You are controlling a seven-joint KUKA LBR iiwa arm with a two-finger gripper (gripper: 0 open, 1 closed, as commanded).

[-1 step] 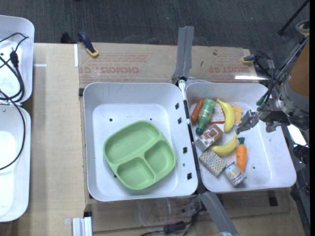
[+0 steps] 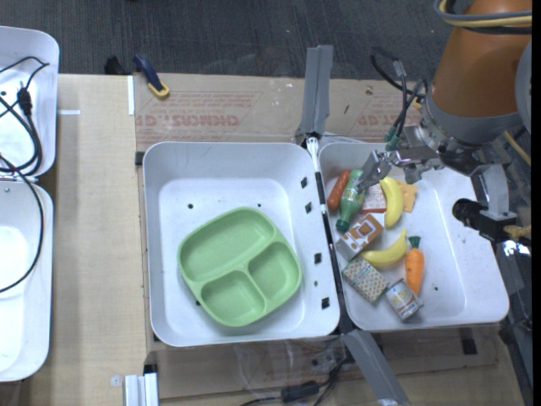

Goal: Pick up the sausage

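The sausage is a short reddish-orange link lying along the left wall of the right bin, at its far left corner. A green bottle lies right against it. My gripper hangs over the back of the right bin, a little to the right of the sausage and above the upper banana. The frame shows nothing held in it. The orange band of the arm rises behind it at the upper right.
Packed in the right bin's left half are a second banana, a carrot, an orange-white carton, a patterned box and a can. A green divided plate lies in the left bin.
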